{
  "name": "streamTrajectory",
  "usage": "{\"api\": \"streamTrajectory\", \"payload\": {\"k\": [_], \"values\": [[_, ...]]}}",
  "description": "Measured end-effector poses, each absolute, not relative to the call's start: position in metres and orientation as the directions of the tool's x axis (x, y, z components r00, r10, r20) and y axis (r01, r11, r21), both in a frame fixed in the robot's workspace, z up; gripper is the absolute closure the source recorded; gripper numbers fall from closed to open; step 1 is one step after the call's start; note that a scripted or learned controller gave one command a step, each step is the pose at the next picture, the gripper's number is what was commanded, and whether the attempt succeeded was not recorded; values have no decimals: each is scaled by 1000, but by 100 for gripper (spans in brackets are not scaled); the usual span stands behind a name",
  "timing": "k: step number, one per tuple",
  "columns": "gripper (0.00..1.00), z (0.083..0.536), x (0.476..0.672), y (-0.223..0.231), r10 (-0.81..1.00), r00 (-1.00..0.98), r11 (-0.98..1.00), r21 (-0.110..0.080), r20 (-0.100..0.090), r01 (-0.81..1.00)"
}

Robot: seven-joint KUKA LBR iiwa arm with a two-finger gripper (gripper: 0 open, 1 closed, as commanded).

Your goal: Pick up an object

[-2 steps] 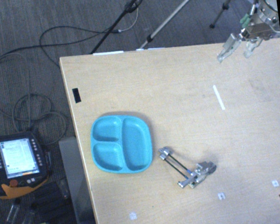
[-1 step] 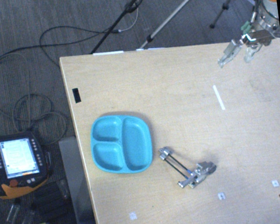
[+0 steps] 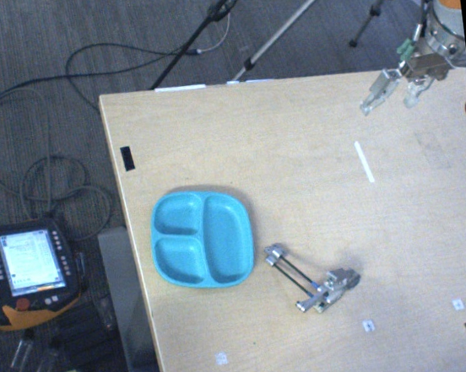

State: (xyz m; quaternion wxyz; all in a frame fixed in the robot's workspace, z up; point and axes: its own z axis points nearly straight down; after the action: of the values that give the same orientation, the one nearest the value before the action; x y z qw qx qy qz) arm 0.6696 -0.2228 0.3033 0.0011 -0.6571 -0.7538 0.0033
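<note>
A light blue divided plate (image 3: 204, 238) lies on the tan tabletop (image 3: 294, 130), left of centre. Just to its right rests a small metal tool (image 3: 312, 280) with two thin rods and a chunky silver head. My gripper (image 3: 391, 100) hangs over the far right corner of the table, well away from both objects. Its two silver fingers (image 3: 373, 103) are spread apart and nothing sits between them, so it is open.
A short white strip (image 3: 364, 161) lies on the table below the gripper. Small black tape marks (image 3: 127, 158) dot the table's edges. Off the left edge, on the floor, are a teach pendant (image 3: 27, 267) and cables; tripod legs (image 3: 303, 6) stand behind.
</note>
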Motion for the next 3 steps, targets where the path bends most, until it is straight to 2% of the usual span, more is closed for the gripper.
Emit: {"api": "streamTrajectory", "payload": {"k": [2,3], "values": [[0,321,670,-222,989,-146,146,-6,-2,989],[0,278,669,-198,982,190,-190,-7,-1,982]]}}
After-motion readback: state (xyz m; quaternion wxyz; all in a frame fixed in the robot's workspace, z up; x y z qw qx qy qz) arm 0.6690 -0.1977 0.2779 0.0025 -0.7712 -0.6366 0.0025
